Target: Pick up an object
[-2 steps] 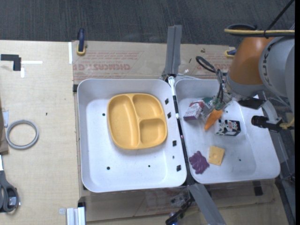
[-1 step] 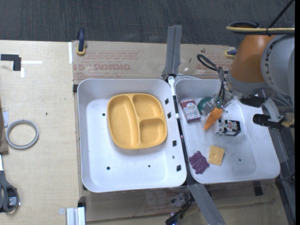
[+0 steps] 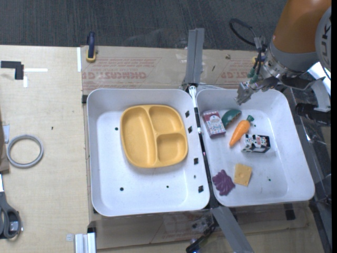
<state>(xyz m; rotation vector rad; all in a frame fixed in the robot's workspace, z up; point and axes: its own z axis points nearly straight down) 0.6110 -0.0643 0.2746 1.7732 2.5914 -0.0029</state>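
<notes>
Objects lie below-left of your two-finger gripper [image 3: 245,92]: nearest, the dark green toy vegetable [image 3: 231,117] in the right white bin [image 3: 295,141], beside an orange plastic carrot [image 3: 239,132] slanting upper-right. Grip state: cannot tell.

tape roll [image 3: 24,151], scissors [image 3: 9,221], clamp [image 3: 91,47]

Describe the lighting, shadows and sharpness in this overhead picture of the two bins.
Camera view: even, soft light; the yellow divided plate throws a faint shadow on the left bin; no strong glare on the right bin; the carrot and small items look slightly soft; the gripper is somewhat blurred.
</notes>
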